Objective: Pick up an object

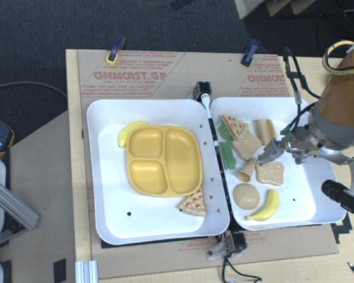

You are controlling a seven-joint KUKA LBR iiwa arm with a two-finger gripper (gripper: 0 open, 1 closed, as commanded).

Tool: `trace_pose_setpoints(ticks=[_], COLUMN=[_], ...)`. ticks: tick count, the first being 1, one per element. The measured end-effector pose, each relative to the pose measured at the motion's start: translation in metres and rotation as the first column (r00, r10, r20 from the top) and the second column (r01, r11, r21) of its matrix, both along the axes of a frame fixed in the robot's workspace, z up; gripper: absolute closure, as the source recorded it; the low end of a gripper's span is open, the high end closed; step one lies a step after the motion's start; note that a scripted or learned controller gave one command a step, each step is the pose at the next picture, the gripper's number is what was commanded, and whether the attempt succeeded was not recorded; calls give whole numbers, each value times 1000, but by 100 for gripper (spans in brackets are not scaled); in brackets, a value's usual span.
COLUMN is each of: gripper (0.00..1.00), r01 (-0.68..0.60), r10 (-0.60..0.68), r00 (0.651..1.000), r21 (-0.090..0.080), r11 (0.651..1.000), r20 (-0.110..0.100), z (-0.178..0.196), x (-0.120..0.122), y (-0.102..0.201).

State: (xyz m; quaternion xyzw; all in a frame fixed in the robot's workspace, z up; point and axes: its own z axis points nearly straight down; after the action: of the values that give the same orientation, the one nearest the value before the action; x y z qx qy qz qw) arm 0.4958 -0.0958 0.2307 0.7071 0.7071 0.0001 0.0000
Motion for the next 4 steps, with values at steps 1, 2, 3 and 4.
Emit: trace_pose_setpoints(ticks=[1, 2, 3, 4], gripper=[100, 100, 100, 100], r01=[0, -10, -11, -8], r10=[0, 10, 11, 8], r00=[1000, 1000, 1000, 1000], r21=[-1, 5, 5, 4], r11=[1000, 1000, 1000, 1000], r20=[3, -9, 2, 6], z=[11, -39, -7, 35], x=[1, -18, -17, 8], y=[0, 101, 191, 261])
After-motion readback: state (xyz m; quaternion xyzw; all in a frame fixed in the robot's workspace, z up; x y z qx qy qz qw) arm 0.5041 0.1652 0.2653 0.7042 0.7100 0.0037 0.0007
